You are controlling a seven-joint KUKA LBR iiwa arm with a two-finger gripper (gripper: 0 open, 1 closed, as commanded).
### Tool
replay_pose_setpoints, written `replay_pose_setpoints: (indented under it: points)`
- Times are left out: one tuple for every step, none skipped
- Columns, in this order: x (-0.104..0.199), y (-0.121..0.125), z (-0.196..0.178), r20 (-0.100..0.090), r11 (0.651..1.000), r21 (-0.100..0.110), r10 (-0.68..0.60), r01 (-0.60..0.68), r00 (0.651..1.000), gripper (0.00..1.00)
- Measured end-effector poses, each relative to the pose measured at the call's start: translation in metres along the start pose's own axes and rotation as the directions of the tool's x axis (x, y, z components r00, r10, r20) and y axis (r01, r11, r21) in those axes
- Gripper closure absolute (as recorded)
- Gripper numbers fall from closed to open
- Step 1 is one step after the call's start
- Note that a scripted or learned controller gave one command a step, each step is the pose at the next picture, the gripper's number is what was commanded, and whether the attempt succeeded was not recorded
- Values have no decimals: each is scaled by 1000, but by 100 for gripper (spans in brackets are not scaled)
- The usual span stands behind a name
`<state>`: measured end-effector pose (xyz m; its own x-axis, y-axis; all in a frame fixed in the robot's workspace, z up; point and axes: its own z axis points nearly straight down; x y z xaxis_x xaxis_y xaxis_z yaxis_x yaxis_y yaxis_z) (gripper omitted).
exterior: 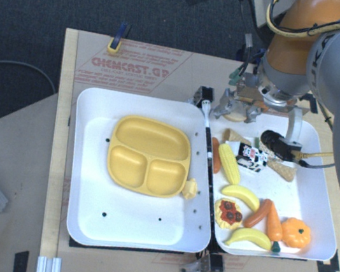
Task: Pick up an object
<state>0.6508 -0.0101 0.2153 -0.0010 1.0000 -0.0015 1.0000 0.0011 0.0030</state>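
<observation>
Gripper (237,108): over far left corner of right bin (324,187); grip state cannot be told. Right bin, near of gripper: corn (230,163), sausage (256,213), pumpkin (296,233), pizza slice (228,213). Left bin (86,173): 1 yellow plate (149,156).

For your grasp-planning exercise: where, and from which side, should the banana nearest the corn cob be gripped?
Likely the middle of the banana, from straight above, closing across its narrow width: it lies flat, and the corn cob and sausage crowd its ends.
</observation>
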Motion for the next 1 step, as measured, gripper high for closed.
replay_pose_setpoints:
  points:
    - [8,-1,-17,-1,1000,-1,0,0,1000,100]
